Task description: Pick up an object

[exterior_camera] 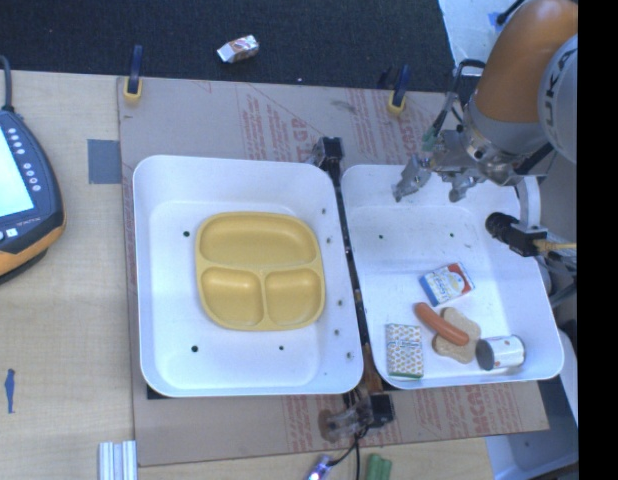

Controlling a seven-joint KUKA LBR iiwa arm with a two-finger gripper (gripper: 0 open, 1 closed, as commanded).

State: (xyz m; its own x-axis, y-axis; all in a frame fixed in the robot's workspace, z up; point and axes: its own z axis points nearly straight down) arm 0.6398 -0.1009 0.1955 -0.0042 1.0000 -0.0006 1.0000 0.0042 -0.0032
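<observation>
Two white bins [149,268] sit on brown cardboard [239,108] printed with faded red lettering. In the left bin lies a plain yellow divided plate [259,270]. At five o'clock in the right bin are a small carton [446,284] in blue, white and red, a red-orange sausage [441,323] on a tan bun, a packet [404,350] with a fine green-and-white check, and a white can [501,352] with a dark end. The arm [524,58] is grey with an orange band. At nine o'clock, a black and orange pendant [14,193] has a pale screen.

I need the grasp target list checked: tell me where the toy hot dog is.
The toy hot dog lies in the right bin, near its front edge, just below the small blue carton and between the patterned packet and the small can.
</observation>
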